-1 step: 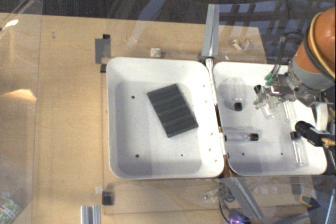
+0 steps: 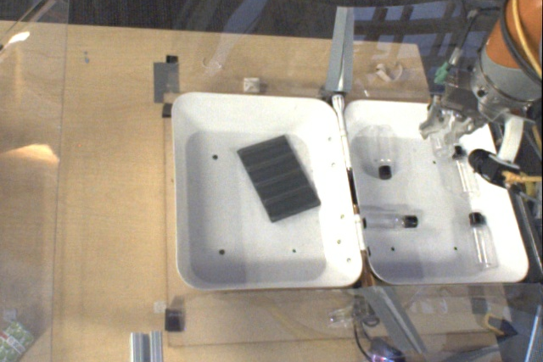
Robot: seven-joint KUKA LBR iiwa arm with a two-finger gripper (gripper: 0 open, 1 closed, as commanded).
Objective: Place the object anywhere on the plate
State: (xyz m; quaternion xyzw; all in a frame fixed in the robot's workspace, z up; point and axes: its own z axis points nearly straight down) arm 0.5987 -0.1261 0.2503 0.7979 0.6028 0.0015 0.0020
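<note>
Overhead slanted view of the wooden bench (image 2: 102, 208) with two shallow white bins set side by side, their inner rims touching.

The left bin (image 2: 191, 250) held the plate (image 2: 278, 178), a dark grey ribbed rectangle lying flat near the bin's middle and turned at an angle to the walls. Nothing rested on the plate.

The right bin (image 2: 424, 267) held three clear vials with black caps, all well apart from the plate:
- The first vial (image 2: 382, 150) sat in the far left part of the bin, cap toward the near side.
- The second vial (image 2: 390, 221) lay on its side by the bin's left wall, cap pointing right.
- The third vial (image 2: 480, 240) lay near the right wall, cap toward the far side.

The grey arm with its orange band (image 2: 522, 13) entered from the right. The gripper (image 2: 445, 128) stood over the far right part of the right bin, right of the first vial and apart from all three. Whether the gripper was spread wide or closed narrow could not be told at this size, and no vial showed within it.

A grey upright post (image 2: 341, 47) stood at the far side where the bins met. Small dark blocks (image 2: 172, 62) sat on the bench off the left bin's corners.
</note>
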